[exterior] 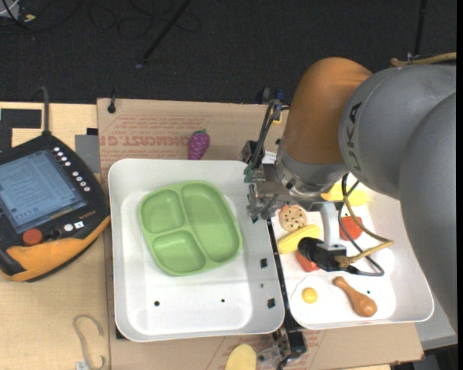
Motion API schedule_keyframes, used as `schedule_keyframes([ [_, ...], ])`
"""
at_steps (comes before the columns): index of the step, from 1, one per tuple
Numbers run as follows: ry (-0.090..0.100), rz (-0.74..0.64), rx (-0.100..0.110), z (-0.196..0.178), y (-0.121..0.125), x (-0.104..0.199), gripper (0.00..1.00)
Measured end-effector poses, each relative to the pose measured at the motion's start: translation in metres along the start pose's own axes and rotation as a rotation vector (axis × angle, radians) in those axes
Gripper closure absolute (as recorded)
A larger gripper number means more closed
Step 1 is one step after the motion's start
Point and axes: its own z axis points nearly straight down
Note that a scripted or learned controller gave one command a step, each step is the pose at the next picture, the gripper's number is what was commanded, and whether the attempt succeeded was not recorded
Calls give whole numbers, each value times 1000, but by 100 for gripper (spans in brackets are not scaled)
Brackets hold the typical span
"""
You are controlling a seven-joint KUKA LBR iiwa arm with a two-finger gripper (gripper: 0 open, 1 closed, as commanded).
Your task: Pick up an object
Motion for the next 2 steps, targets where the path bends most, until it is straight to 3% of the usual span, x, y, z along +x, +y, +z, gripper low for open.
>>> schedule_keyframes([
  [2, -2, -1, 1, -3, 13, -13, 100],
])
